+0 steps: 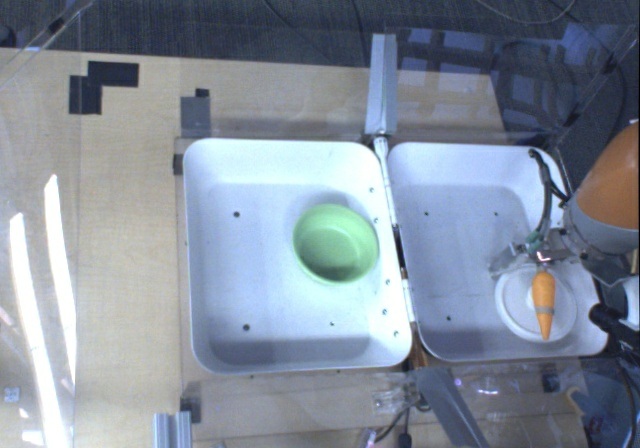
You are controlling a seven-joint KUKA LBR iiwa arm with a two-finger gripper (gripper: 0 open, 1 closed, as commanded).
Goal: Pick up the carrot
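Carrot (543, 303): small, orange, tapered, narrow tip toward the near edge of the view; lies on a white round dish (520, 316) in the right bin's (450, 236) near-right corner.
Gripper (537, 254): just above the carrot's thick end, touching or nearly so; grasp state cannot be told, metal parts too small and blurred.
Arm (612, 198): orange band and grey wrist cut off by the right side.
Left bin (220, 236): holds a light green bowl (336, 242), upright.
Writing: none legible.
Hidden: dish's right rim partly under the arm.
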